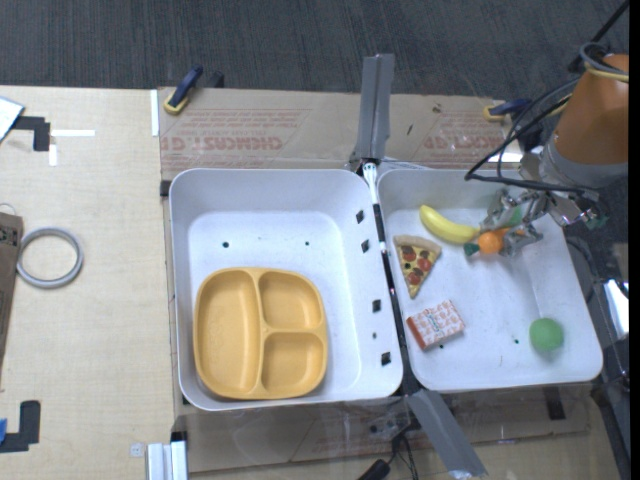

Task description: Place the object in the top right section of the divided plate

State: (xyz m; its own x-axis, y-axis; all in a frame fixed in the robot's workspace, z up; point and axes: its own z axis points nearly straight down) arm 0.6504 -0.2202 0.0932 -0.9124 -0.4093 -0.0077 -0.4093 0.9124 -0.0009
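Observation:
A yellow divided plate (pixel 198 333) lies in the left bin (pixel 182 258), at its front left. It has one long section on the left and two smaller ones on the right. My gripper (pixel 516 224) is down at the back of the right bin (pixel 560 363). A small orange object (pixel 489 242) with a green end lies right against the gripper's left side. Whether the gripper holds it I cannot tell. A yellow banana (pixel 446 226) lies just left of the orange object.
The right bin also holds a pizza slice (pixel 415 262), a red and white box (pixel 436 324) and a green ball (pixel 546 335). A grey divider bar (pixel 375 118) stands between the bins at the back. A tape roll (pixel 46 257) lies on the bench at far left.

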